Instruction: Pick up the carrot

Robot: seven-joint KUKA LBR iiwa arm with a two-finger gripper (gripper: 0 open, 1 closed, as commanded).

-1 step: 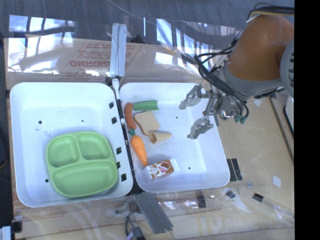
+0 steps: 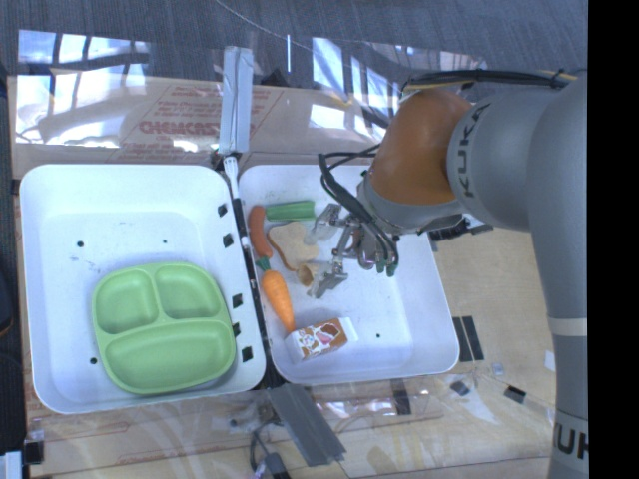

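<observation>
The orange carrot (image 2: 279,298) with a green stub at its top lies along the left wall of the right bin (image 2: 419,312), pointing toward the front. My gripper (image 2: 324,255) hangs over the middle of that bin, just right of and slightly behind the carrot, not touching it. It is open, its fingers spread above a slice of bread (image 2: 289,244), with nothing between them.
A red sausage (image 2: 259,230) and a green vegetable (image 2: 291,210) lie behind the carrot. A small printed carton (image 2: 321,337) sits near the right bin's front. The left bin (image 2: 60,218) holds a green divided plate (image 2: 165,325).
</observation>
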